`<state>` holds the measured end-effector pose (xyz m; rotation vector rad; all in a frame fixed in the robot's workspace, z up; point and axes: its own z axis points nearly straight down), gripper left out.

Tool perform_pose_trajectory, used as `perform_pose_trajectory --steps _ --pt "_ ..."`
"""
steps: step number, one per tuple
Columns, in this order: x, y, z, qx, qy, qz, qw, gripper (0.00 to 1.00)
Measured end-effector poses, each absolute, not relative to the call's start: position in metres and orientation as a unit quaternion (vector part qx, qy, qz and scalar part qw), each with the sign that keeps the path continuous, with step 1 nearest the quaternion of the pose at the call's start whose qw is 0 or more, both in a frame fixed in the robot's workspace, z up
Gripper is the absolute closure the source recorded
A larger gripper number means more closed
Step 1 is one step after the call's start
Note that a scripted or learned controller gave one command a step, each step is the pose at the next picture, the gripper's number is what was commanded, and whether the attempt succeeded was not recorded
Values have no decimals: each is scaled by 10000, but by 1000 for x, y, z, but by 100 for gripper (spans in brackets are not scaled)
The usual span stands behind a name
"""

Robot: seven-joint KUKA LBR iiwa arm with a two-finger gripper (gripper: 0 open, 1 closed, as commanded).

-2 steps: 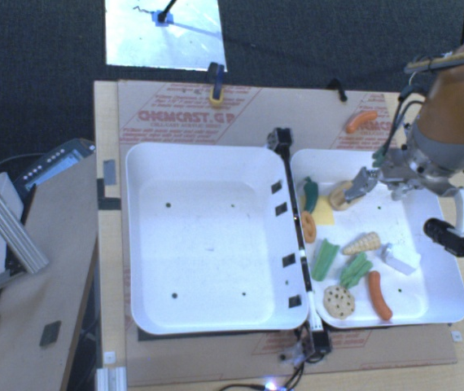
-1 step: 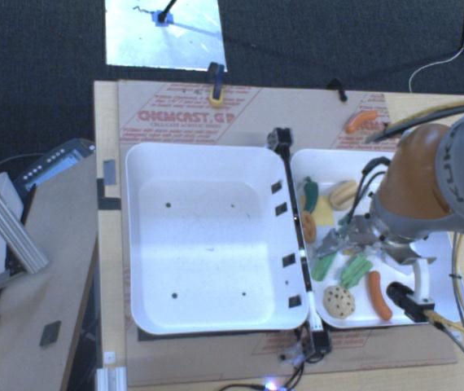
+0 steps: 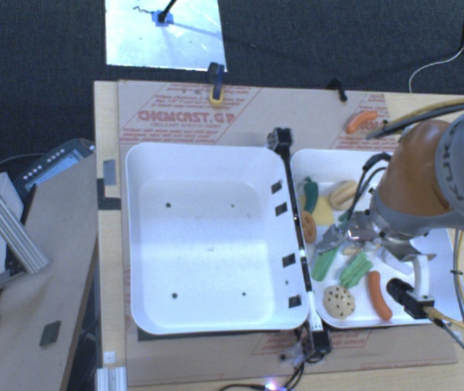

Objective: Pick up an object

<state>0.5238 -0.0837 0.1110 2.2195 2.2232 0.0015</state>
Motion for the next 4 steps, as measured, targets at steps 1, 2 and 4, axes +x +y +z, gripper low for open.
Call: perform_pose_trajectory --steps 1,2,4 --pt "491 -103 89 7065 7076 54 69 0" --pt "564 -88 87 7044 7098 28 47 0" --pt "635 -84 87 7054 7088 0 22 0"
